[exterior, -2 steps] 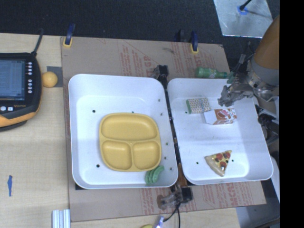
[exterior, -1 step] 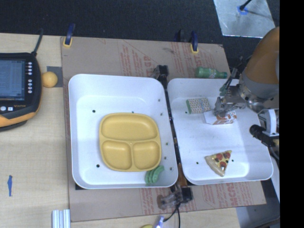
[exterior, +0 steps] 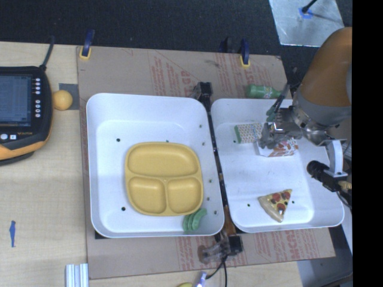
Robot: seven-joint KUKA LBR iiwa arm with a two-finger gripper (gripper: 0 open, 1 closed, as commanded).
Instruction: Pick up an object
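- We see the pincer (exterior: 270,137) low in the right bin (exterior: 239,217), near that bin's far side, with the grey arm (exterior: 326,94) and its orange band reaching in from the right.
- We cannot tell whether the pincer is apart or together; its tip is lost against the things beneath it.
- Just beside the pincer, toward the left, lies a small green-and-white packet (exterior: 246,132); a red-and-white packet (exterior: 281,149) lies right under and beside the tip.
- A pizza slice toy (exterior: 276,204) rests near the front of the same bin, well apart from the pincer.
- In the left bin (exterior: 99,160) we find a yellow divided plate (exterior: 163,177), and a green toy (exterior: 194,220) touching its near-right corner.
- On the tabletop (exterior: 36,220) to the left sit a control pendant (exterior: 21,112) and a yellow ball (exterior: 62,99); a green object (exterior: 261,91) lies beyond the right bin.
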